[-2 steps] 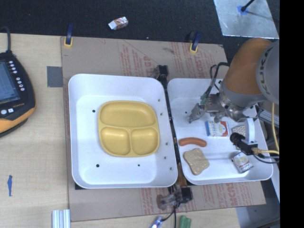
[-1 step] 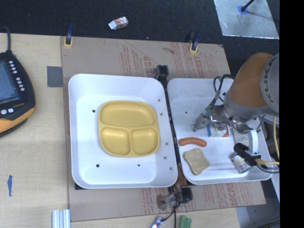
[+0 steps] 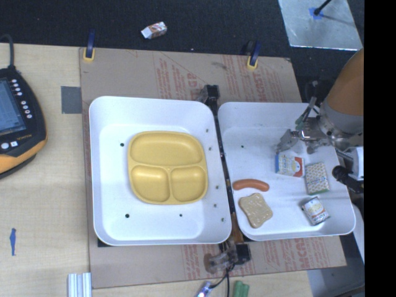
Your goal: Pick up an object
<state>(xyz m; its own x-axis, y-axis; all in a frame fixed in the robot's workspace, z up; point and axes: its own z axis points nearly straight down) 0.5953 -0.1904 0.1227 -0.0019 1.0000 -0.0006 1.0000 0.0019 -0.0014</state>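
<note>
The arm (image 3: 346,98) hangs over the right bin (image 3: 247,119). Its gripper (image 3: 296,138) sits just above the carton (image 3: 289,164), fingers apart, gripping nothing. Closing off-centre could nudge the carton against the packet (image 3: 317,177) and miss.

Yellow divided plate (image 3: 167,166) sits square in the left bin (image 3: 105,221), three compartments showing. Cardboard sheet (image 3: 185,73) lies under both bins, pinned by two clamps at its far edge, left clamp (image 3: 90,47) and right clamp (image 3: 252,54). Far left, a teach pendant (image 3: 18,125) rests on the wooden bench (image 3: 37,228). A small wrapper (image 3: 154,30) lies on the dark floor beyond.
</note>
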